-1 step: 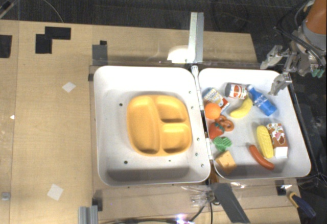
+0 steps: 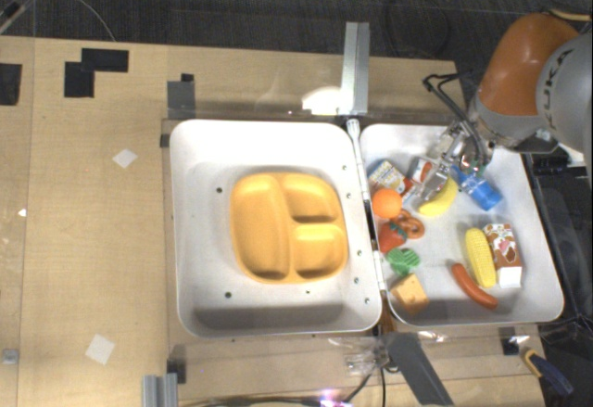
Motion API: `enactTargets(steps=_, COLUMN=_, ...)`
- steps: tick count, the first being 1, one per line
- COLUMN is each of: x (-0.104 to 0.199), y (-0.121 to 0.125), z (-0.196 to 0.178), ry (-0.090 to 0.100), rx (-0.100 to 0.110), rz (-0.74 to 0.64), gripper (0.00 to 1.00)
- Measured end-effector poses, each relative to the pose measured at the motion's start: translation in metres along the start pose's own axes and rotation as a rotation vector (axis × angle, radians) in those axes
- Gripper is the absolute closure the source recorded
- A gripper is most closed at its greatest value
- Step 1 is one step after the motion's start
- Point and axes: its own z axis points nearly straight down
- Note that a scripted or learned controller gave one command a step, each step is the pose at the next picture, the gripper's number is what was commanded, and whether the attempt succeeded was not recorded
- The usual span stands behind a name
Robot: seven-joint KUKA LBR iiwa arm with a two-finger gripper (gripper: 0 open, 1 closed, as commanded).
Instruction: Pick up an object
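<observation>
The right bin [image 2: 542, 238] holds several toy foods. My gripper [image 2: 434, 179] is low over the bin's upper middle, right above a yellow banana [image 2: 441, 200] and next to a blue item [image 2: 483, 191]. Left of it lie a small printed box [image 2: 387, 175] and an orange [image 2: 385, 203]. Below these are a red piece [image 2: 400, 229], a green piece [image 2: 403, 258] and a tan block [image 2: 409, 292]. An ear of corn [image 2: 478, 252], a sausage [image 2: 474, 286] and a brown-and-white box [image 2: 503, 249] lie at the lower right. The gripper hides part of the banana.
The left bin [image 2: 199, 210] holds a yellow divided tray [image 2: 285, 224] in its middle. A metal post [image 2: 356, 71] stands behind the wall between the bins. The grey arm with its orange band [image 2: 519, 62] comes in from the upper right over the right bin's back corner.
</observation>
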Motion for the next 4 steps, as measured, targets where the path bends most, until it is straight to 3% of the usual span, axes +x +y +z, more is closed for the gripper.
enactTargets(steps=1, x=-0.005, y=-0.031, z=0.016, ry=0.002, rx=0.002, rz=0.252, gripper=0.0)
enactTargets(steps=2, x=-0.008, y=-0.028, z=0.001, ry=-0.011, rx=-0.003, rz=0.241, gripper=1.0)
enactTargets(steps=3, x=-0.011, y=-0.025, z=-0.013, ry=-0.022, rx=-0.007, rz=0.234, gripper=1.0)
enactTargets(steps=4, x=0.035, y=-0.028, z=-0.089, ry=-0.005, rx=-0.002, rz=0.269, gripper=1.0)
